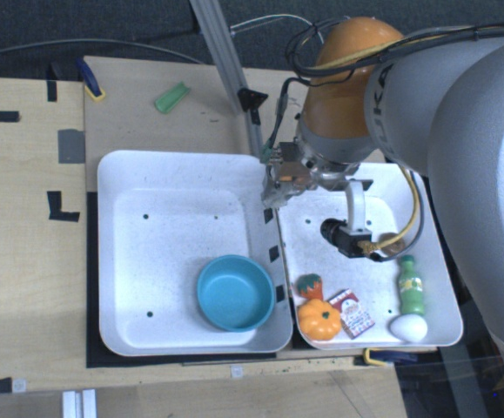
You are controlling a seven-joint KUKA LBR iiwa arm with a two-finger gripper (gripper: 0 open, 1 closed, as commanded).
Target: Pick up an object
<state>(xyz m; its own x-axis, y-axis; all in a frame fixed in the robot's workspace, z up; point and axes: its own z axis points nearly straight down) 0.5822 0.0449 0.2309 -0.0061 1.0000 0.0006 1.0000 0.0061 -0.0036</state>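
Observation:
My gripper [279,184] hangs low over the far left corner of the right bin [434,273], close to the wall between the two bins. No object shows in its grasp. Along that bin's near edge lie an orange pumpkin [321,320], a small red and green piece [310,285], a red and white packet [353,312], a green bottle [411,286] and a white egg [408,327]. A blue bowl [235,292] sits in the near right corner of the left bin [147,233].
A green block [171,97] and a blue and yellow clip [90,80] lie on the bench behind the left bin. A grey metal bar [221,46] slants down to the bins' far edge. The big grey arm covers the right side.

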